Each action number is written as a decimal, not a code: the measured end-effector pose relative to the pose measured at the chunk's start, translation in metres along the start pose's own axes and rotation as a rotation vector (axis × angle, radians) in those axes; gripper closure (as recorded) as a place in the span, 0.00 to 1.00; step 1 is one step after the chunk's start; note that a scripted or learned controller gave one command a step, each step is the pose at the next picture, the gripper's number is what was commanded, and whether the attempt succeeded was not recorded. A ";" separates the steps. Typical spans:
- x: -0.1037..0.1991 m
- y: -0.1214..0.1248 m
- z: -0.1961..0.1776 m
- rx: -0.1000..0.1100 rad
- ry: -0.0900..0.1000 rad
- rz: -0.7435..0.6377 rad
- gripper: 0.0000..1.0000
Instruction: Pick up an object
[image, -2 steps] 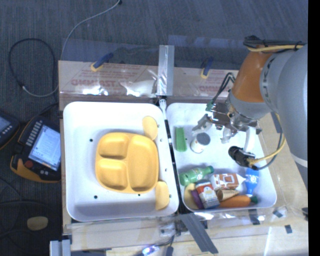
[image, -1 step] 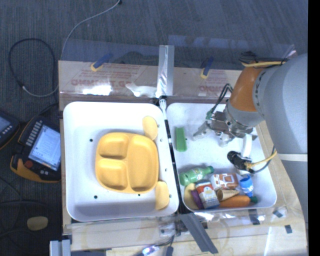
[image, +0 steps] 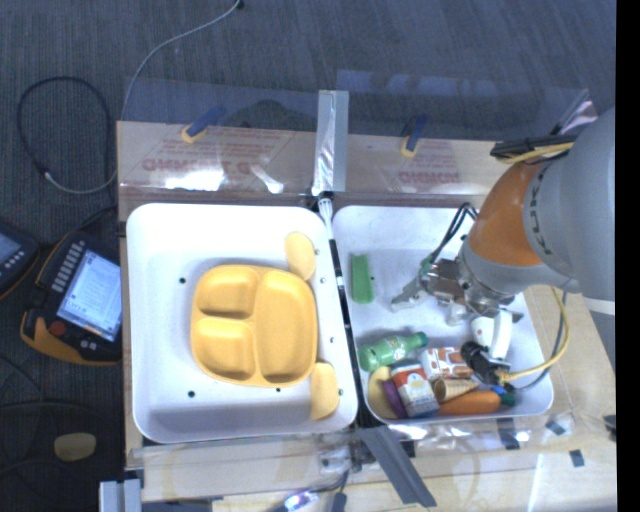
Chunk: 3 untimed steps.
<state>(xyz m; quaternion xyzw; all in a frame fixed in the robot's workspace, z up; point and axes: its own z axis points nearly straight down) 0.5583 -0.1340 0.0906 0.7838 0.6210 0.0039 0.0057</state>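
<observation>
My gripper (image: 433, 288) hangs over the middle of the right bin (image: 400, 232), above its bare white floor. Nothing shows in its grasp. A flat green piece (image: 360, 277) lies to its left by the bin's left wall. A green bottle (image: 392, 350) lies on its side just below and left of the gripper. Along the bin's front edge are a red and white carton (image: 418, 386), an orange carrot (image: 470, 403), a purple item (image: 392, 399) and a yellow piece (image: 376, 382), packed close together.
The left bin (image: 160, 260) holds a yellow divided tray (image: 255, 325), with one pale yellow lump (image: 299, 254) at its upper right and another (image: 323, 390) at its lower right. The arm's orange band (image: 505, 225) overhangs the right bin's right side.
</observation>
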 end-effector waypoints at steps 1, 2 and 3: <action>0.042 0.027 0.001 -0.001 -0.002 0.022 0.00; 0.065 0.050 -0.091 0.017 -0.005 0.130 0.00; 0.000 0.022 0.001 0.005 0.001 0.072 0.00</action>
